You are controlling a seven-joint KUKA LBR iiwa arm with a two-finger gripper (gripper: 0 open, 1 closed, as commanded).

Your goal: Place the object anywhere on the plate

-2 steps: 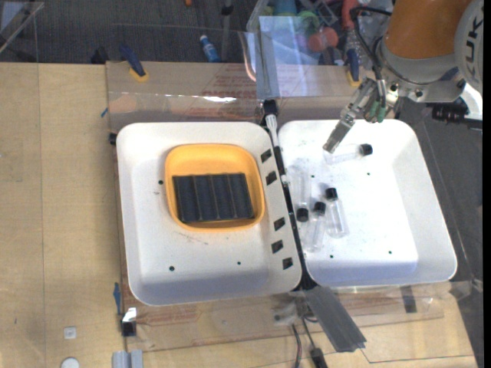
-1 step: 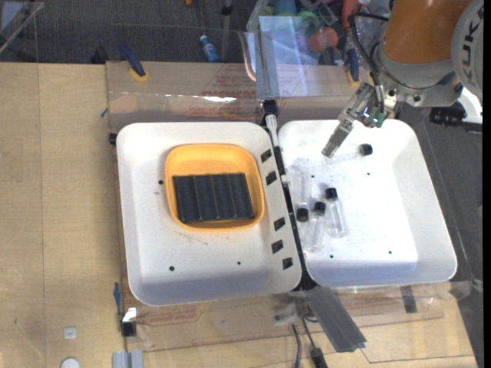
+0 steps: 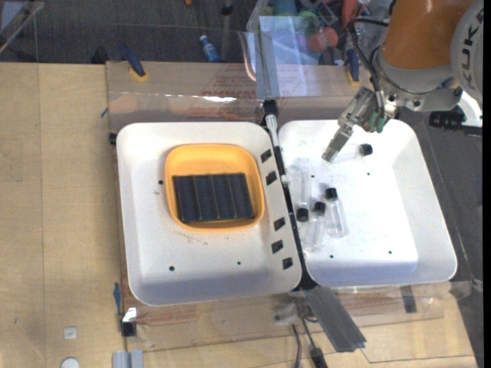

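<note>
A black ridged rectangular block (image 3: 213,198) lies flat in the middle of the orange plate (image 3: 178,162), which sits in the left white bin (image 3: 146,271). My gripper (image 3: 335,150) hangs over the upper middle of the right white bin (image 3: 418,248), well to the right of the plate, pointing down and to the left. I see nothing held at its tip. The grey arm with its orange band (image 3: 418,21) comes in from the upper right.
Clear vials with black caps (image 3: 334,215) lie in the left part of the right bin, below the gripper. A small black piece (image 3: 366,150) sits beside the gripper. A ridge with black clips (image 3: 278,205) divides the bins. A box of clutter (image 3: 314,6) stands behind them.
</note>
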